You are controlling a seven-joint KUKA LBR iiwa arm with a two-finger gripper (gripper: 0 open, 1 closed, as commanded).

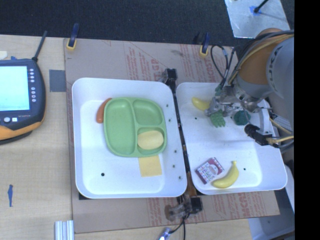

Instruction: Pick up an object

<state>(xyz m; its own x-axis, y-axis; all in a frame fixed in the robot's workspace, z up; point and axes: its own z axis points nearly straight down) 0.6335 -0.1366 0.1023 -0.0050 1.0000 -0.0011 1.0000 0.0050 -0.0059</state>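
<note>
My gripper [220,110] hangs over the far part of the right bin [250,149]. Directly under its tip is a small green ridged object [218,120]; I cannot tell whether they touch. A small yellow piece [200,103] lies just left of the gripper, and a dark teal object [241,117] lies just right of it. Near the right bin's front edge are a yellow banana [226,177] and a red packet [209,169].
The left bin [90,174] holds a green divided plate [125,129] with a pale yellow round piece [150,139] in one compartment, a yellow square slice [150,166] and an orange-red item [100,112] beside the plate. A tablet [17,96] lies far left.
</note>
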